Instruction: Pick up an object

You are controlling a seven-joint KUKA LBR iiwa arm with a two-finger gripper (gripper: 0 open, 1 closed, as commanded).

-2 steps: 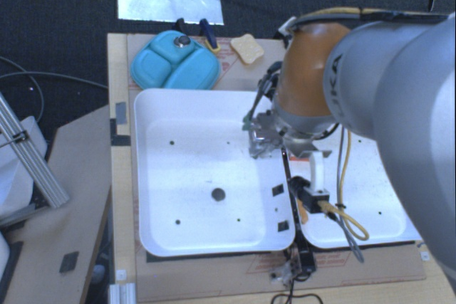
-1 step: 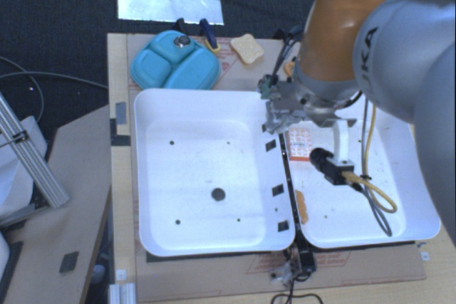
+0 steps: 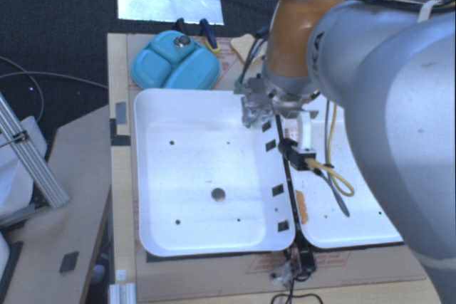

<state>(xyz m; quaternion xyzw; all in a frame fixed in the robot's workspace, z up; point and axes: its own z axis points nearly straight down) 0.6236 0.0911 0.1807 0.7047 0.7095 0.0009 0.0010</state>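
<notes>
Gripper [image 3: 254,112] over the left bin's [image 3: 153,153] far right corner; you can't tell how open it is or whether it holds anything. Behind the left bin, one teal divided dish [image 3: 174,62]. In the left bin, one grey disc [image 3: 218,194] near centre. Right bin [image 3: 356,224], beside it: one orange-brown piece [image 3: 301,206], one thin grey item [image 3: 338,201].

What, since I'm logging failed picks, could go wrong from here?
The tool hangs near the right rim of the left bin; lowering there, it might strike that rim. The small round object lies low on the bin's floor, apart from the tool, so a pick may come up with nothing.
</notes>
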